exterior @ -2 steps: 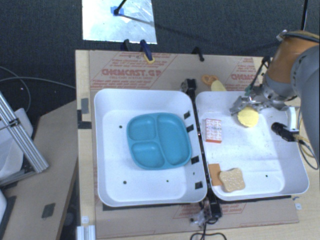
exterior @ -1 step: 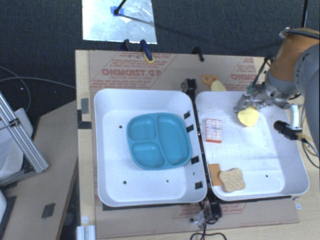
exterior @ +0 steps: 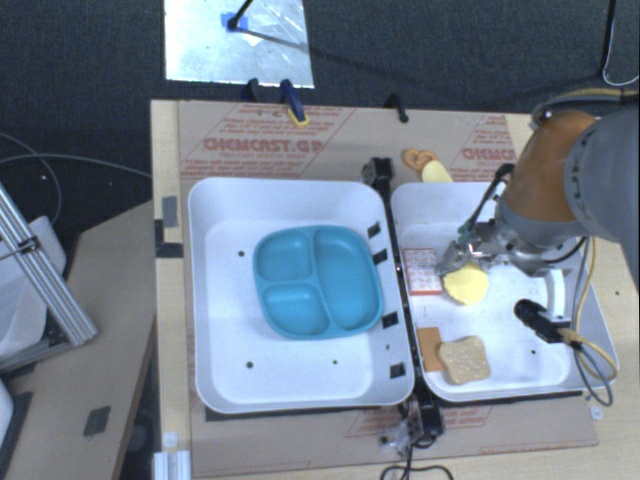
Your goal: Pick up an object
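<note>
camera view, tool [exterior: 458, 259] over yellow object [exterior: 466, 286]

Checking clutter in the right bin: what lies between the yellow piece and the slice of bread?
In the camera view, only bare white bin floor separates the yellow piece from the bread.

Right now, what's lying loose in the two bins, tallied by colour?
Blue: 1, divided plate, left bin
Yellow: 1, round piece, right bin
Tan: 1, bread slice
Red and white: 1, flat packet
Total: 4
</note>
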Robot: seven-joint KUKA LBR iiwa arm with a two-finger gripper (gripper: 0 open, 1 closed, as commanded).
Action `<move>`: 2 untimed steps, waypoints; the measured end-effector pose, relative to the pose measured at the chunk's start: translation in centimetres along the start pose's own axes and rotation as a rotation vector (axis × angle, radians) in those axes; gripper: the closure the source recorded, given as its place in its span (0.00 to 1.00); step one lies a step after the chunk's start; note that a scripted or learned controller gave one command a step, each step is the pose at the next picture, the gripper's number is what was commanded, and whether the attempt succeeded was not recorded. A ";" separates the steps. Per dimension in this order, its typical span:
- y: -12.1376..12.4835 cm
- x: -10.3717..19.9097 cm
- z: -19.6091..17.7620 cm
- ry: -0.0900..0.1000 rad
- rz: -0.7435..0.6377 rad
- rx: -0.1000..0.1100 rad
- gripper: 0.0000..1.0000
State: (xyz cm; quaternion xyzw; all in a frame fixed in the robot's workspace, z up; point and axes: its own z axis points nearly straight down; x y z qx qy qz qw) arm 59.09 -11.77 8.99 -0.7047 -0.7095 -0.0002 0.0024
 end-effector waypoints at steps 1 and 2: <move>-1.8 7.0 -10.0 -0.001 -0.005 -0.013 1.00; -5.0 13.0 -15.7 -0.001 -0.004 -0.010 1.00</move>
